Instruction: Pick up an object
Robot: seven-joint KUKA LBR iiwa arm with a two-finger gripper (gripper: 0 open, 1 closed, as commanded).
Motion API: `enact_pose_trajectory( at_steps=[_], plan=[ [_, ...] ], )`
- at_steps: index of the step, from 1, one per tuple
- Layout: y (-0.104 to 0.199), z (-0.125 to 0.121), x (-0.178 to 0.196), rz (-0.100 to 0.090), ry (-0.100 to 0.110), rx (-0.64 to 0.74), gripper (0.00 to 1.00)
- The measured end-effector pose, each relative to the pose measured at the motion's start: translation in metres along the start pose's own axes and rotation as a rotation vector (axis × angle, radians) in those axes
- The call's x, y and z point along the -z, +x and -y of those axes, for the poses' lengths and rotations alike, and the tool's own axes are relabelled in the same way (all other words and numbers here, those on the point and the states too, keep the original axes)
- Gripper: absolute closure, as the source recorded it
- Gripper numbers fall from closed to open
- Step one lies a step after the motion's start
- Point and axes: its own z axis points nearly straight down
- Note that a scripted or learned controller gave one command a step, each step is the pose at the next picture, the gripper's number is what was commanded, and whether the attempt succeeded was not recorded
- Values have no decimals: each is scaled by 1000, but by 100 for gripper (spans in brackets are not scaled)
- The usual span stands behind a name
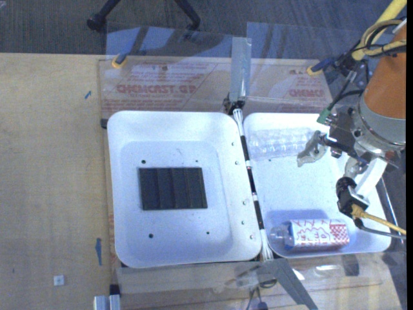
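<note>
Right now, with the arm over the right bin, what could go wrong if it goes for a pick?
The clear plastic bottle lies on its side against the right bin's back wall, so it may roll or slip from the gripper. The can with the red pattern rests at the front rim beside the divider, leaving little finger room. The dark flat pad in the left bin looks too flat to pinch.

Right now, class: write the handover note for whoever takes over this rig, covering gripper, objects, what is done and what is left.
Gripper: above the right bin, upper right part, holding nothing visible.
Clear plastic bottle: lying at the right bin's far edge, just left of the gripper.
Red-and-white patterned bottle: lying along the right bin's near edge.
Dark ridged block: flat in the left bin.
Done: nothing picked.
Left: grasp and lift one object.
</note>
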Motion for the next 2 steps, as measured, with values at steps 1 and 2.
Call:
enact_pose_trajectory(
  at_steps=[1,2],
  plan=[
    [-2,4,-52,0,5,-181,0],
    [-78,-29,-92,-1,5,-224,0]
  ],
)
